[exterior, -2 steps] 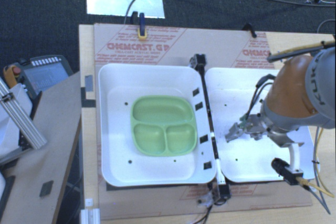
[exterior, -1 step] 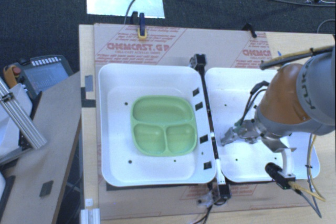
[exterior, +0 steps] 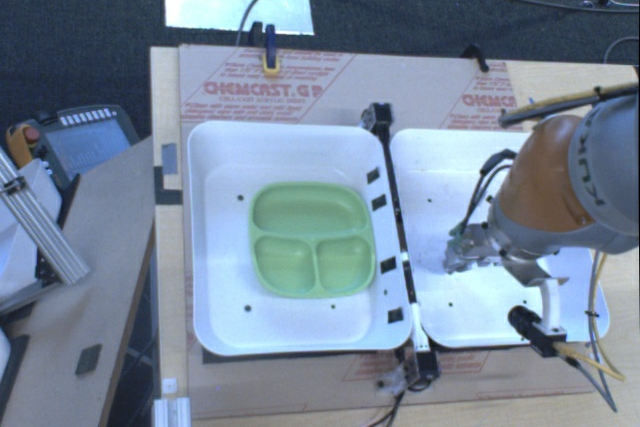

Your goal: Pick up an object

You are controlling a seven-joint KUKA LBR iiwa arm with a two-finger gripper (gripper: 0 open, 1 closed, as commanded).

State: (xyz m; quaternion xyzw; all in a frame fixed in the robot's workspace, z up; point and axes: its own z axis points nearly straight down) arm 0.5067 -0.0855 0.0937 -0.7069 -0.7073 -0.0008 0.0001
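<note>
A: Arm's down in the right-hand shallow white plastic bin point(exterior: 440, 175). The grey two-finger gripper point(exterior: 462, 253) sits low near that bin's floor, on its left half. Can't tell from here how far it's open or whether it's got anything; the wrist blocks it.

B: What's there to grab?

A: Only 1 clear candidate: a pale green plastic tray with 3 compartments point(exterior: 311, 239). It lies flat in the middle of the left-hand shallow white plastic bin point(exterior: 230, 155), well apart from the gripper. Nothing in its compartments.

B: And the right bin?

A: White floor with a few small dark dots that look like fixings, not objects. Anything under the arm is hidden.

B: Risks?

A: My guess: it closes on bare floor and comes up with nothing. If it goes for the tray, the flat wide shape gives 2 fingers only the rim to pinch, so it could slip. The black-clipped divider point(exterior: 385, 205) between the bins could snag a low crossing.
</note>
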